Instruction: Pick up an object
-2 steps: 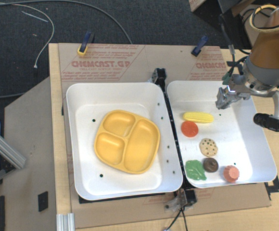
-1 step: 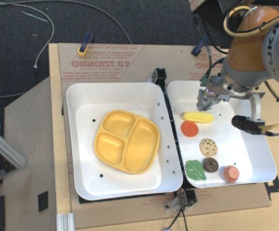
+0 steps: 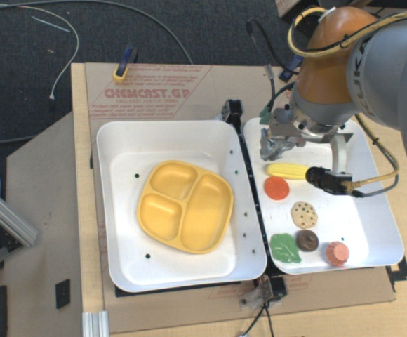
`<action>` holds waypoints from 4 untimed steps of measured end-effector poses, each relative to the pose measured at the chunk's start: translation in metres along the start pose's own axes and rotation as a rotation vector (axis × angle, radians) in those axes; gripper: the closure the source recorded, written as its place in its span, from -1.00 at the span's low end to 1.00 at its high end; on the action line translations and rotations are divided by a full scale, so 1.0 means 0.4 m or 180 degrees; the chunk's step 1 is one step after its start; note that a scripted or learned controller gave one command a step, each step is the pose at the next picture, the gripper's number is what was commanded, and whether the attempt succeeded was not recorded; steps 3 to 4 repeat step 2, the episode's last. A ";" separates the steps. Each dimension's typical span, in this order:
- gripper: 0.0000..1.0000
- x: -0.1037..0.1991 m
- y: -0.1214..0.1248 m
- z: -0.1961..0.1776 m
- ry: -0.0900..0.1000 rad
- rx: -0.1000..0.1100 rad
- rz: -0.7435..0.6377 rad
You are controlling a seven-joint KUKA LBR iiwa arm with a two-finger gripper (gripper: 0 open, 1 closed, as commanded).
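Pincer [image 3: 279, 148], grip state impossible to tell, hovers beside the corn cob [image 3: 288, 170] near the right bin's [image 3: 386, 220] far edge; a straight descent centred on it looks best.

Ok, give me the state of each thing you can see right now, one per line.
gripper: low over the right bin's far end, holding nothing visible
yellow plate: upright, flat in the left bin
corn: lying on its side
orange disc: flat
cookie: flat
green leaf: flat
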State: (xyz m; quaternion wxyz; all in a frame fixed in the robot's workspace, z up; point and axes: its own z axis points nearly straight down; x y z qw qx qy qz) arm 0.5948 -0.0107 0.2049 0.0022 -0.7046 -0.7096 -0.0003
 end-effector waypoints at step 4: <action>1.00 0.257 -0.020 -0.063 -0.0002 -0.0014 0.0003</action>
